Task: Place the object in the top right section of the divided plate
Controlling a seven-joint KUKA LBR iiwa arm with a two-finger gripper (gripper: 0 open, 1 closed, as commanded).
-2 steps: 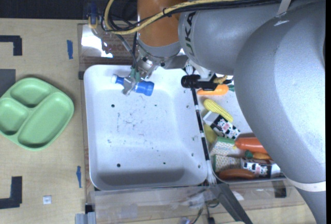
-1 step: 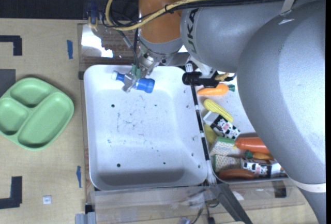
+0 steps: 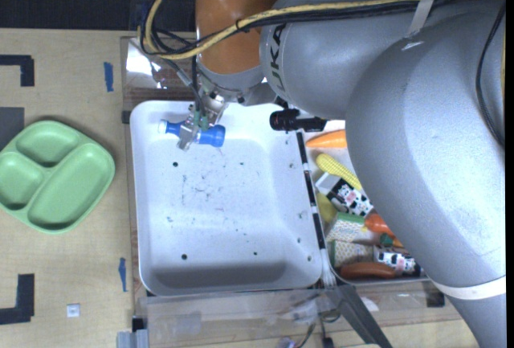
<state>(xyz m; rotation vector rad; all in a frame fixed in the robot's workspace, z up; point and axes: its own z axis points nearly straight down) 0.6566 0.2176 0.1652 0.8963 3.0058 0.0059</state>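
One step underway: we're seeing the two-finger claw (image 3: 195, 128) closing around the small blue plastic object (image 3: 202, 133) in the left white bin (image 3: 152, 202). The green divided plate (image 3: 56, 174), well left of the claw, is awaiting delivery.

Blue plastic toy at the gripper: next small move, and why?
Probably lift straight up a little to test the hold. The gripper sits right on the blue plastic toy near the left white bin's top wall, while the green divided plate waits outside, further left; whether the grasp is firm is unclear.
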